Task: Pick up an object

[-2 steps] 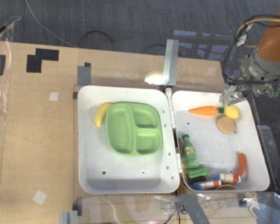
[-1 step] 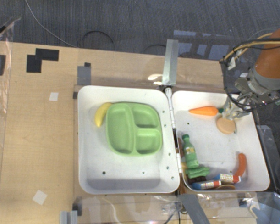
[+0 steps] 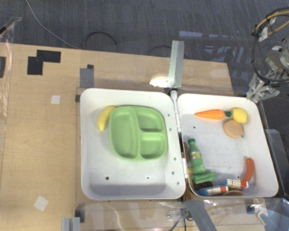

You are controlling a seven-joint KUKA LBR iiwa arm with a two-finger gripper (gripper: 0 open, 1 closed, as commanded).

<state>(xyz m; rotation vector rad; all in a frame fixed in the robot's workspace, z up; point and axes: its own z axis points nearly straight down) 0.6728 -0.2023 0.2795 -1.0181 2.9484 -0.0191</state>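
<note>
My gripper (image 3: 260, 91) hangs at the upper right, just outside the far right corner of the right bin (image 3: 257, 140), with nothing between its fingers, which look spread apart. In the right bin lie an orange carrot (image 3: 210, 114), a yellow lemon (image 3: 239, 115), a tan round piece (image 3: 233, 129), a green bottle (image 3: 196, 157), a red sausage (image 3: 248, 170) and a small tube (image 3: 222, 189) along the near wall. The left bin (image 3: 91, 148) bears a green divided plate (image 3: 137, 132) and a banana (image 3: 104, 118) at its left side.
A grey metal upright post (image 3: 175, 64) stands behind the seam between the bins. Cables (image 3: 273, 22) loop above the arm at the top right. Black tape marks (image 3: 42, 61) lie on the wooden bench at the far left.
</note>
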